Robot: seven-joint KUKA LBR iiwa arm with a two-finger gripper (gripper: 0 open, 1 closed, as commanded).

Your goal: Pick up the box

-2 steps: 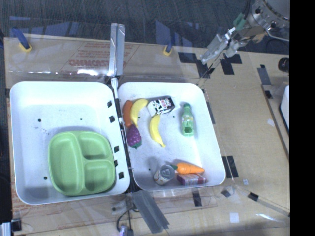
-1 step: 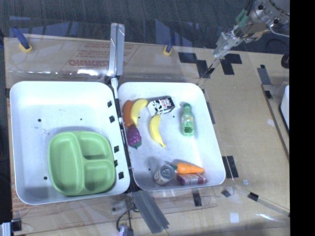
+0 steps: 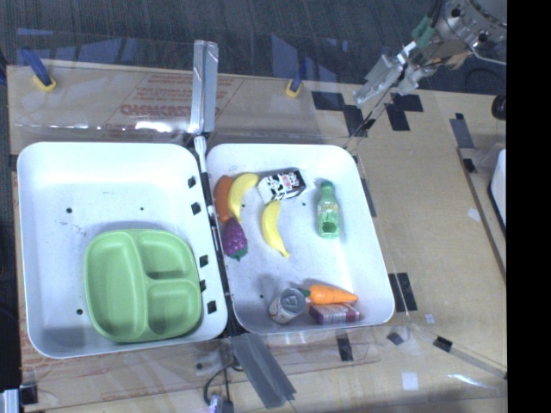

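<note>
The gripper is hanging above the right bin's far corner with nothing between its fingers; how wide they're standing, cannot tell. The box is lying at the bin's far side, touching a banana, so a descent is risking pinching the fruit or nudging it away.

The gripper hangs above the table, beyond the far right corner of the right bin. Well below and left of the jaws, inside that bin, lies the box, touching a banana; a green bottle stands just right of the box. Farther left, the left bin holds a green tray.
</note>
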